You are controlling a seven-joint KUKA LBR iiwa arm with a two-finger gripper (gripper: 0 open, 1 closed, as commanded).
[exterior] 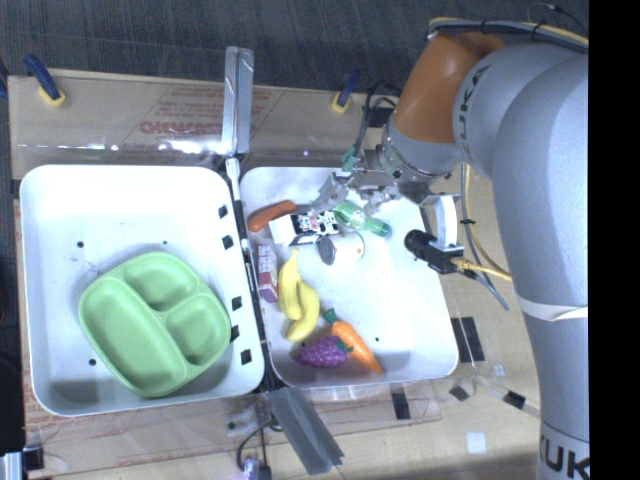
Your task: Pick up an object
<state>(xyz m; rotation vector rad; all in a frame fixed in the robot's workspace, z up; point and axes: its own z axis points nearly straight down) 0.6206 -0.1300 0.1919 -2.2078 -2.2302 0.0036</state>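
The left bin holds a green plate; the right bin holds a banana, a carrot, grapes and the gripper, whose grip I cannot tell.

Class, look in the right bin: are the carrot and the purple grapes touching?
Touching. The camera view shows the carrot lying right against the purple grapes, with no white bin floor visible between them.

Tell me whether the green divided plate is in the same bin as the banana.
No, the green divided plate lies in the left bin, while the banana lies in the right bin.
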